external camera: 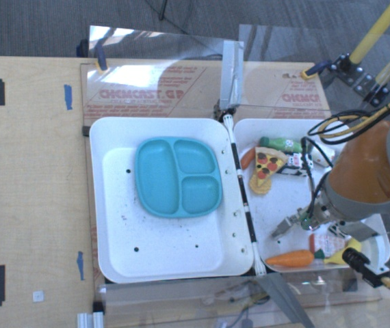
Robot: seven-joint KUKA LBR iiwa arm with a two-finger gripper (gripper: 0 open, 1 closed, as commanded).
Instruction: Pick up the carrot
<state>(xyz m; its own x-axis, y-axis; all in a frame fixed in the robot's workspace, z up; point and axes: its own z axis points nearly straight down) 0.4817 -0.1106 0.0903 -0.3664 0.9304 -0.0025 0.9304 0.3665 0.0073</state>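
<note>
- One carrot [290, 258] matters here — orange, lying on its side along the near wall of the right bin [277, 203], its pointed end toward the divider between the bins and its green top toward the arm.
- The gripper [287, 225] hangs just above and beside it, a little further into the bin; its two fingers look parted and hold nothing.
- The step in hand reads as the approach: carrot not yet touched, still flat on the bin floor.
- The next move likely calls for a short shift toward the near wall, fingers straddling the carrot's width, then a descent and a close — the wall leaves little room.
- Further off lie a pizza slice [265, 168] and a green toy [280, 144]; the left bin [113, 203] holds a blue divided plate [178, 176].
</note>
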